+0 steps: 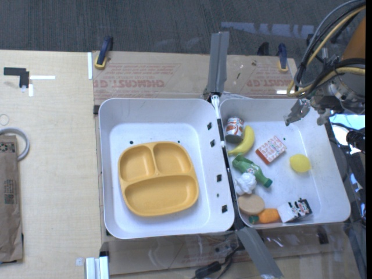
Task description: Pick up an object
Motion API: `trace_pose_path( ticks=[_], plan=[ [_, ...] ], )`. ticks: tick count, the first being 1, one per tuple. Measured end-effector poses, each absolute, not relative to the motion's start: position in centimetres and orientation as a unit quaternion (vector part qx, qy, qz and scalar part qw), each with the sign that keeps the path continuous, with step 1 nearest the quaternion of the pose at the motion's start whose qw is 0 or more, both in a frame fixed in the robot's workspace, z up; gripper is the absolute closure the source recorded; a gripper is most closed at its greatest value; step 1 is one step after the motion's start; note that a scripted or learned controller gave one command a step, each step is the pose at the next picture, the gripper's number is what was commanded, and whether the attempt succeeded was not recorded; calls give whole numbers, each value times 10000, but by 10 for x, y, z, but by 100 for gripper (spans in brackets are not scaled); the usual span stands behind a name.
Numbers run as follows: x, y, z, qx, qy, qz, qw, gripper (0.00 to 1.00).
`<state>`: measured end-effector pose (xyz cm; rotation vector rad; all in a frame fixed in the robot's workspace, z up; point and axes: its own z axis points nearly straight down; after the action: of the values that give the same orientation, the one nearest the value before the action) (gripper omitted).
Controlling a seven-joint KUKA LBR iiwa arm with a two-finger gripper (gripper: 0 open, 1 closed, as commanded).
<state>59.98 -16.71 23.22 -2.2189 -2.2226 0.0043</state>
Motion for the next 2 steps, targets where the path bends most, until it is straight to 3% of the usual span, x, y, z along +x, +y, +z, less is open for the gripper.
trace_pose_path(
  ticks=[1,2],
  plan=[
    [561,-206,100,-7920,-6105,-12,35,0],
    [576,-195,92,-7833,-6217,5,-4,0]
  ],
)
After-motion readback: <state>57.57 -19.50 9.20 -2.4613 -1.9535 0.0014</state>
